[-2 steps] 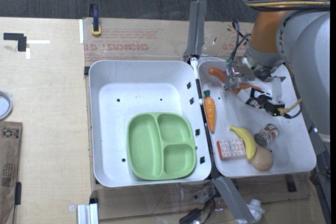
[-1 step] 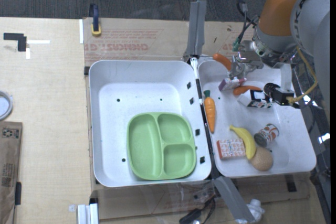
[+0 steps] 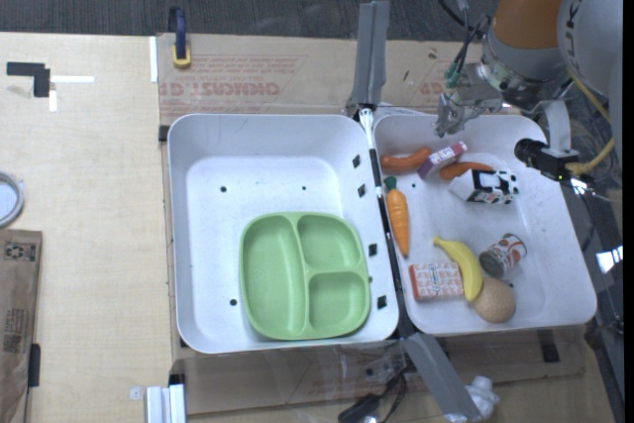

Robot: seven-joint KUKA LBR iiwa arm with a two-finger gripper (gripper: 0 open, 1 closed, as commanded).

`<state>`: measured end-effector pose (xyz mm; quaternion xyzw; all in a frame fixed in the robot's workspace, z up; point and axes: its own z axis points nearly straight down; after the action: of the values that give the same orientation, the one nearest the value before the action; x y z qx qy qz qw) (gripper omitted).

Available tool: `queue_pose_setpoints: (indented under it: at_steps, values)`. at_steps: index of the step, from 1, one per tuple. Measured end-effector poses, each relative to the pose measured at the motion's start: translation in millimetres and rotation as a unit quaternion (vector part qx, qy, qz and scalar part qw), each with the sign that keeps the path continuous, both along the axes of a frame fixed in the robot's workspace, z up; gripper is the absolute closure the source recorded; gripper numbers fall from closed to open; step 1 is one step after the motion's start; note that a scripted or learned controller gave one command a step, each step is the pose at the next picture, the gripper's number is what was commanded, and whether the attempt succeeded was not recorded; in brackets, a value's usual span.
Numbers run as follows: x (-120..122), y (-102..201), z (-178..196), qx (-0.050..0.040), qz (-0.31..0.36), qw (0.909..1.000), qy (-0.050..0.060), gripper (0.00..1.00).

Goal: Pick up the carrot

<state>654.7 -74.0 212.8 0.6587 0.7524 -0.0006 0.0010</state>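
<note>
Orange carrot (image 3: 398, 219) lies by left wall of right bin (image 3: 555, 312), long axis approx 12–6 o'clock, green end at 12. Gripper (image 3: 451, 121) hangs near bin's top rim; carrot at approx 7 o'clock from it. Grip state: can't tell.

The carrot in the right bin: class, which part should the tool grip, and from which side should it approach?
Grip the carrot across its thick upper half, just below the green top, coming straight down from above. It lies flat, lengthwise against the bin's left wall, tip pointing toward the camera, so a sideways approach looks blocked. The tool would probably best close across the width, one finger slipping beside the wall.
</note>
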Motion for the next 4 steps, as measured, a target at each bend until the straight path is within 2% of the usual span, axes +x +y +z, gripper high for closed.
queue_pose_setpoints:
  at_steps: [1, 2, 3, 4]
  values:
    - [-61.9, 56.0, -21.8, 0.0008, 0.152, 0.9884, 0.001, 1.00]
    - [-147.0, 73.0, -21.5, 0.0013, 0.336, 0.9420, 0.001, 1.00]
    - [-139.8, 143.5, -16.2, 0.0007, 0.371, 0.9286, 0.000, 1.00]
    - [-176.8, 83.7, 1.5, 0.0009, 0.365, 0.9308, 0.001, 1.00]
